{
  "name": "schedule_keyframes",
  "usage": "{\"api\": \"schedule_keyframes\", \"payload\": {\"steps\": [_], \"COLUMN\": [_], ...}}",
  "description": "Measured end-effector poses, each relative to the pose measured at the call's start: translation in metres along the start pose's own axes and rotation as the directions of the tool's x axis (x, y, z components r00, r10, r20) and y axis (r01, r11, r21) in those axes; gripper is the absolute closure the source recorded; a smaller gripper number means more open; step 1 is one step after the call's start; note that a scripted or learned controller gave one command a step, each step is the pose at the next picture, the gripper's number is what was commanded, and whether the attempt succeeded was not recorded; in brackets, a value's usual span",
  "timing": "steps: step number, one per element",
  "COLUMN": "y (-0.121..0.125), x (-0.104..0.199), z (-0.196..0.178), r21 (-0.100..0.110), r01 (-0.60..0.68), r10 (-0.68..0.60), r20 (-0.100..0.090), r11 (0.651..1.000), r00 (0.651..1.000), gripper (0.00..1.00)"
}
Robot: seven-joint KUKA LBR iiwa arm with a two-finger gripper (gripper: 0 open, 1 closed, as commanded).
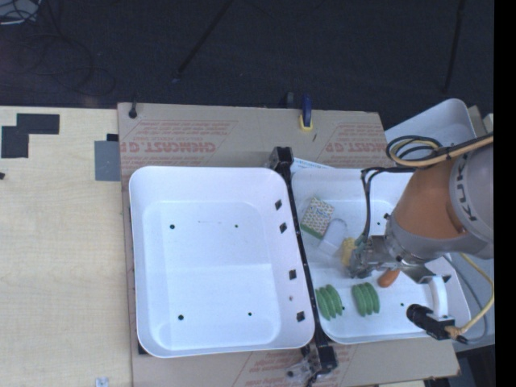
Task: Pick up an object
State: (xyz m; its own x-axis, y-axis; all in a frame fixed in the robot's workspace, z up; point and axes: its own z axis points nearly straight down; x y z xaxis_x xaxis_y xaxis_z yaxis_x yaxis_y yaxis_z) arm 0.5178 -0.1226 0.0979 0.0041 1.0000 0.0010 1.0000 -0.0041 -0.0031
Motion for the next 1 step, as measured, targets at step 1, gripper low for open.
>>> {"api": "schedule_keyframes", "payload": {"steps": [1], "y": [-0.0413], "x": [-0.0166], "z": [-0.1229], "r21": [-0.007], "r01": [-0.001], "r10": [0.001], "r20": [0.002], "r11": [1.0], "r00": [1.0], "gripper": [1.0]}}
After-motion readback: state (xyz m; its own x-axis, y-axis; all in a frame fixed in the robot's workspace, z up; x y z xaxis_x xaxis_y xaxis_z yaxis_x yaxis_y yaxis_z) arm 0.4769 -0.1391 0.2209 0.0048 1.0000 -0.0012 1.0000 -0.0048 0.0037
